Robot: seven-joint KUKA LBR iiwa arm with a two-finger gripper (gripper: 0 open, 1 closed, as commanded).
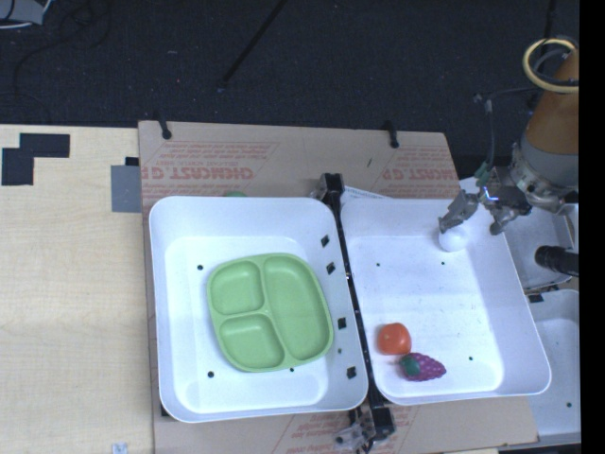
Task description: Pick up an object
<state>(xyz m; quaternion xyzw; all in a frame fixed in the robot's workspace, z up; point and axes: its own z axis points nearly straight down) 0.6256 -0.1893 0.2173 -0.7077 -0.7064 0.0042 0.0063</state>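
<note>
- On the surface [66,282], two white bins sit side by side: the left bin [180,253] holds a green tray [269,312]; the right bin [492,301] holds the small things.
- At the right bin's far right corner, the arm [553,140] hangs with its pincer [480,214] spread apart, holding nothing.
- A white ball [452,238] lies just below the pincer's left finger, near the bin's back wall.
- An orange piece [394,338] and a purple grape bunch [422,367] lie close together near the front, well apart from the pincer.
- Step, as I judge it: the approach, with no grasp made.
- Next move calls for centring over the ball, going down and closing; a ball may roll aside.
</note>
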